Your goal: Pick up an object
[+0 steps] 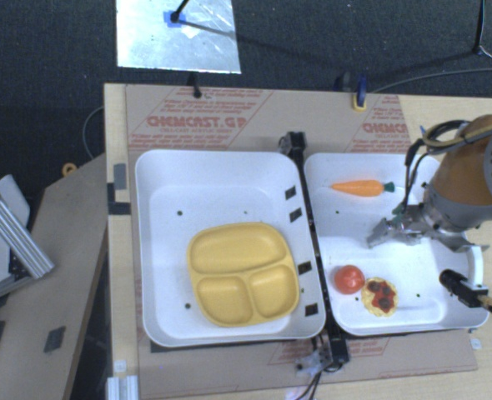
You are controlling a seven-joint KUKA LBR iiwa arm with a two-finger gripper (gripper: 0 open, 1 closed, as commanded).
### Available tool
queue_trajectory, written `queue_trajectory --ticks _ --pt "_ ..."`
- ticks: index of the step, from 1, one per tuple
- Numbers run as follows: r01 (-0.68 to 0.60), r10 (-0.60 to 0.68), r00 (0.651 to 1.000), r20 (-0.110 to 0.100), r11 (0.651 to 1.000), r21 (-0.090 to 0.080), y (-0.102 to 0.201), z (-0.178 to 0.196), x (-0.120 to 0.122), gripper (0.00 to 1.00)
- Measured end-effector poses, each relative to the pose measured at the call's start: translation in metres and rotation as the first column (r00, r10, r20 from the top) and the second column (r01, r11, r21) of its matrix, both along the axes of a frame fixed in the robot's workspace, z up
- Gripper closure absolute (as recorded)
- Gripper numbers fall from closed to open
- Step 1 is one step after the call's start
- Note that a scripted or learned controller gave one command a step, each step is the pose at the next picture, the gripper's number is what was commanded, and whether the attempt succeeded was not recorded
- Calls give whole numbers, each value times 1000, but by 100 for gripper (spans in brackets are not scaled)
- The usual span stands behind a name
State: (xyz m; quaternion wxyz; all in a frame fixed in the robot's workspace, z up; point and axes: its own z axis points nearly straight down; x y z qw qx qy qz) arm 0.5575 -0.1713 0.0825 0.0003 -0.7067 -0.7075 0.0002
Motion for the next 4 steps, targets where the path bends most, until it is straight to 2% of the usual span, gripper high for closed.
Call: queue_trajectory --ticks 1,2,3,4 --pt "0 0 1000 4 1000 -1 -1 13 1 100" --pt "-4 4 1000 6 1000 -1 6 59 3 100" --pt "-4 4 1000 7 1000 -2 -1 107 9 100" --pt "-6 6 1000 7 1000 -2 9 159 11 100"
